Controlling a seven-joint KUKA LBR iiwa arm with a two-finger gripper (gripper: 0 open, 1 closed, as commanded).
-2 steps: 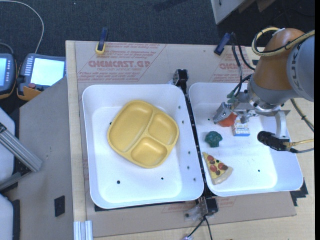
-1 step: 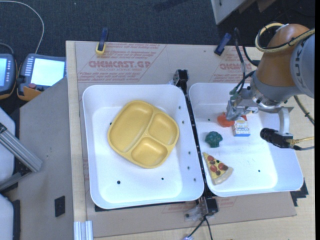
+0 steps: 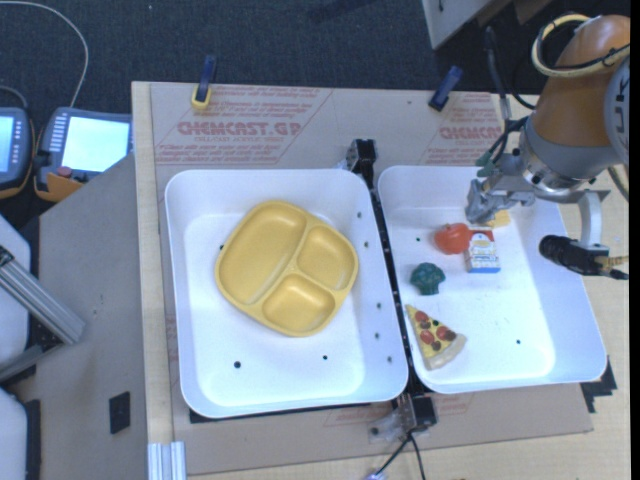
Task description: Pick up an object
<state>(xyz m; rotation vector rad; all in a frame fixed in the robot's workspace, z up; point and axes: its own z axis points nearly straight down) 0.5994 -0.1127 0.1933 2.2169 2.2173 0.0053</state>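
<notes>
Pizza slice (image 3: 437, 337) lay lowest in the right bin (image 3: 570, 353), at 6 o'clock from the gripper (image 3: 487, 206). Broccoli (image 3: 429, 277) sat above it, with a red tomato (image 3: 452, 237) touching a small carton (image 3: 483, 252), which stood upright. Both lay just beside the gripper, at 6 to 7 o'clock from it. I could not tell how the gripper was set. 1 yellow divided plate (image 3: 288, 267) sat in the left bin (image 3: 200, 368).
</notes>
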